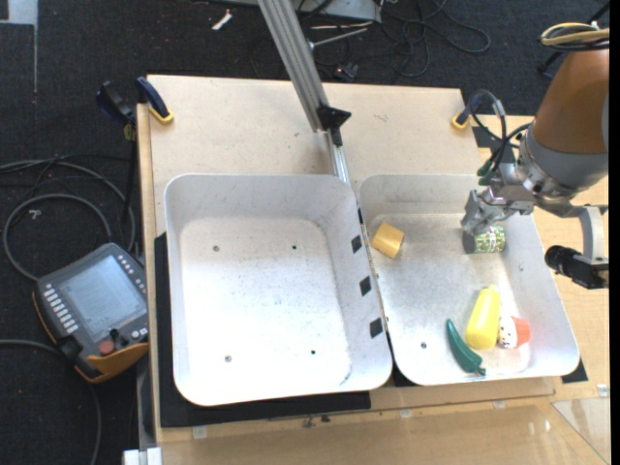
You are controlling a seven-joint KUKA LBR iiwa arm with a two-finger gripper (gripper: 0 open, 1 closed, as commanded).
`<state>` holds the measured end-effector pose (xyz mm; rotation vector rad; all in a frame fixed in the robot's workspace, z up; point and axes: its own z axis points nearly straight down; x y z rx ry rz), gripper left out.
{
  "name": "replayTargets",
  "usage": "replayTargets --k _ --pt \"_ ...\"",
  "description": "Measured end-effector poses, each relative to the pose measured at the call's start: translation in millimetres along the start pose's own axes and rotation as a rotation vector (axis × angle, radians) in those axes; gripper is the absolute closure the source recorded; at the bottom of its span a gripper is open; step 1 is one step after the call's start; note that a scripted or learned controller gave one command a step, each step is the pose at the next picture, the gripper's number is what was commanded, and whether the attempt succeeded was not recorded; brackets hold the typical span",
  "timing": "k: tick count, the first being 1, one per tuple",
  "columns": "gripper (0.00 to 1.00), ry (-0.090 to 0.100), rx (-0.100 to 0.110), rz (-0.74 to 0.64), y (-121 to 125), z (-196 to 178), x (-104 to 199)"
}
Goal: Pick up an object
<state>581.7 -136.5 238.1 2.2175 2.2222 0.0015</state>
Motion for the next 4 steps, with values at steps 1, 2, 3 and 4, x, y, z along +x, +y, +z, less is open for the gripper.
replayTargets --k 1,2,3,4 --pt "1.00 0.003 0.002 -0.006 -6.3 -7.5 47.3" --pt "1.00 0.003 0.005 -0.005 -19.2 2.6 92.6" --pt "1.00 0.003 0.005 -0.006 -25.0 12.4 145.2" --pt "1.00 0.003 0.005 -0.006 -41.5 19.5 199.8"
